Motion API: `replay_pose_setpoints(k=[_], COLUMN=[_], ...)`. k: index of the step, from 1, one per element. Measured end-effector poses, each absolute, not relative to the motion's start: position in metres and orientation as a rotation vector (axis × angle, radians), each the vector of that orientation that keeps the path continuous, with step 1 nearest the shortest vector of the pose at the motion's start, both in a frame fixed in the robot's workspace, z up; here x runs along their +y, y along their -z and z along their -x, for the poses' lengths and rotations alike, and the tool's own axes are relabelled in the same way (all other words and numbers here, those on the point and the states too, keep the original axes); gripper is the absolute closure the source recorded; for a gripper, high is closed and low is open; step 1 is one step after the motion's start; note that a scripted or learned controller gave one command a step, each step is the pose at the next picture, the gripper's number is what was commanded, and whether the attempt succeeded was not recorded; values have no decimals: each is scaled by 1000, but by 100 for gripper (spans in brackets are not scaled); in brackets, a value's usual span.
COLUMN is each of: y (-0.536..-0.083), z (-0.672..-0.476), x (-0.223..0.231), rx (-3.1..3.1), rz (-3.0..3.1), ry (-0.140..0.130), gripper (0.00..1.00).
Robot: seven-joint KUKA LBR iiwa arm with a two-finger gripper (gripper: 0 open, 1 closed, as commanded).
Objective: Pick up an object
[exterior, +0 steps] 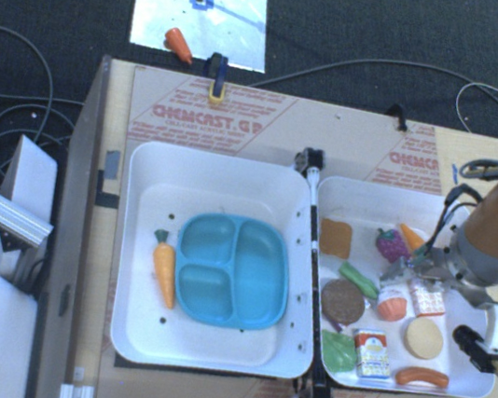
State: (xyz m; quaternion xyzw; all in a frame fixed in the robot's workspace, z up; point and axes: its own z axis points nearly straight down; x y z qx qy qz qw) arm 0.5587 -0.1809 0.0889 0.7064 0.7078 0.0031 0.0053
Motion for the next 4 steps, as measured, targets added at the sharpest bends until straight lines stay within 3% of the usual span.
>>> replay_pose_setpoints(k=[1,2,3,4], y=[-89,-86,-97,-207], z=[-622,-640,-641,-579], x=[-189,-130,-131,-74], rx=[2228,2225,2225,2224], rz=[-2215,-2213,-2210,-2214], ry=[1,-6,-6,-6], gripper=[0,0,100,100])
